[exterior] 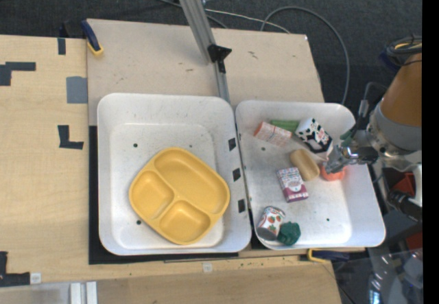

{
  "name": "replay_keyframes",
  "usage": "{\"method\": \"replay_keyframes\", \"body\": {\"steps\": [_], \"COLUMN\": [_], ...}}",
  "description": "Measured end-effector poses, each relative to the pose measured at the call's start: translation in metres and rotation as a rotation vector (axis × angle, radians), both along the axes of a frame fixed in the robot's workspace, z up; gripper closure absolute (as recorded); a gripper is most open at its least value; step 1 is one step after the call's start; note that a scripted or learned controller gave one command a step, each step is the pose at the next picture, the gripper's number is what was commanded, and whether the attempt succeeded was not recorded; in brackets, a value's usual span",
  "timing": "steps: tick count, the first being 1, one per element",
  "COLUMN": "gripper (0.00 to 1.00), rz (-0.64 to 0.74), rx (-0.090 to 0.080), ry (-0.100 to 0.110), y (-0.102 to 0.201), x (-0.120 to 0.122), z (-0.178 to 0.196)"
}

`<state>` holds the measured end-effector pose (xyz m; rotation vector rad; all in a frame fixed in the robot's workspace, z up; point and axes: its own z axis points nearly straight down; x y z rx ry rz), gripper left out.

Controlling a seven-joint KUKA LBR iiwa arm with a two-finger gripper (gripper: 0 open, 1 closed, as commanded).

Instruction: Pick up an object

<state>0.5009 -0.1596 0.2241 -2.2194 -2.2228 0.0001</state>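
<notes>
The yellow divided tray (180,194) in the left bin (110,158) looks like smooth plastic with a soft sheen, and both bins look like matt white plastic, speckled with dark marks. The worktop (34,158) is pale wood, or at least wood-look, with a flat finish, while the slanted rail (195,11) at the far side reads as brushed metal.
</notes>
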Motion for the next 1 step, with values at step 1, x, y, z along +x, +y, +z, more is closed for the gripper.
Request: {"method": "replay_keyframes", "body": {"steps": [1], "gripper": [1.00], "rz": [0.005], "rx": [0.002], "ry": [0.001], "y": [0.0547], "x": [-0.0052], "z": [0.0082]}}
